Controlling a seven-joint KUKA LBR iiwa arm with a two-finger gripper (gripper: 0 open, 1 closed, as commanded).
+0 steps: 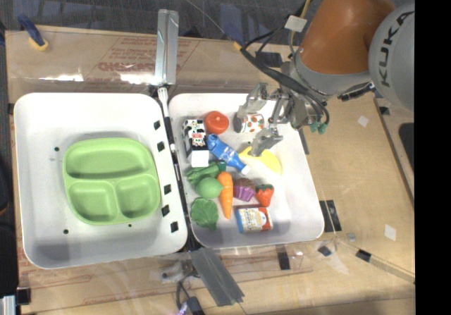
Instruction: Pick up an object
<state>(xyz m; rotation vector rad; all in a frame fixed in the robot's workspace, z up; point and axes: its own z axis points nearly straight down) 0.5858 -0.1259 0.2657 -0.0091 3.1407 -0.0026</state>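
The arm (352,32) is reaching in from the right, its orange band sitting above the wrist, and the gripper (262,127) is hanging over the upper part of the right bin (299,201). Whether it is grasping anything I cannot tell; the metal parts are blurring together there. A small white cup with orange spots (252,122) is showing just beside the gripper, touching or nearly touching it, but it is not clear that it is being held.

2 white bins are sitting side by side on the bench (366,187). The left bin (35,187) is holding a green tray (110,180) with 3 compartments.

The right bin is holding the toys, crowded toward its left and middle. A red tomato (217,122) is lying near the top, with a black-and-white carton (194,130) just left of it. A blue bottle (224,153) is lying tilted below the tomato, and a yellow piece (266,162) is lying just right of it, under the gripper. Lower down, a green ball (208,187) is touching a carrot (225,194), a purple piece (244,190) is lying right of the carrot, and a strawberry (264,195) is sitting beside that. A broccoli (205,213) is resting at the lower left corner, and a small can (254,220) is lying near the bottom wall.

A grey bar (167,46) is standing above the gap between the bins.
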